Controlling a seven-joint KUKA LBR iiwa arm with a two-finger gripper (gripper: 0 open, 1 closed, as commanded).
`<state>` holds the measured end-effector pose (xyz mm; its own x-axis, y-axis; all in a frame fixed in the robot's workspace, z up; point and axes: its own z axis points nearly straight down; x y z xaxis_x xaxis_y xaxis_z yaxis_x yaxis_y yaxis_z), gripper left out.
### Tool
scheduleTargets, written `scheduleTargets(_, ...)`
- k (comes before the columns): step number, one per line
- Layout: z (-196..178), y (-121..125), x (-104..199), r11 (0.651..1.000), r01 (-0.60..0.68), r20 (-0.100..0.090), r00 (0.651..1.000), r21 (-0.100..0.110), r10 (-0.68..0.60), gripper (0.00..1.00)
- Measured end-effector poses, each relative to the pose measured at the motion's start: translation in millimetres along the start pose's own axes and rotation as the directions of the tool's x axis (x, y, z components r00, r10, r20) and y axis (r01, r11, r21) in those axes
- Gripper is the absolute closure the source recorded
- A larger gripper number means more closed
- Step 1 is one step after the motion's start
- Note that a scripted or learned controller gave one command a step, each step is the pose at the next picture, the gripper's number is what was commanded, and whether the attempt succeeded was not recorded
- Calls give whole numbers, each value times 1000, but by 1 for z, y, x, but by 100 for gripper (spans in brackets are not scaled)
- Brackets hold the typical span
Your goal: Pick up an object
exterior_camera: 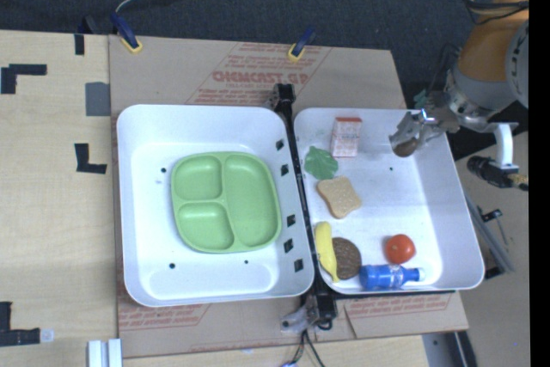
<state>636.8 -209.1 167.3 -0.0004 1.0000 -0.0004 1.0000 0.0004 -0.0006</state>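
Gripper: the grey two-finger gripper hangs at the right bin's far edge; I cannot tell how its jaws stand.
Nearest thing: small white-and-red carton, just left of the jaws.
Handling: probably light, stiff, crushable (judged by looks); take its long sides.
Long axis: toward the bin's far and near walls.

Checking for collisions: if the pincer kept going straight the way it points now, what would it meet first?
Probably the bare floor of the right bin, near its upper right rim. The pincer points down-left; the small carton lies further left, though depth is unclear.
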Motion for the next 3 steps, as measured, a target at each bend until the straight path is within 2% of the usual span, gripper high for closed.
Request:
scheduleTargets(1,-39,7,55,1000,2,-1,1000,-1,-2,100)
scheduleTargets(2,-37,3,116,1000,2,-1,1000,1,-2,100)
scheduleTargets(3,-40,-47,168,1000,2,-1,1000,1,-2,100)
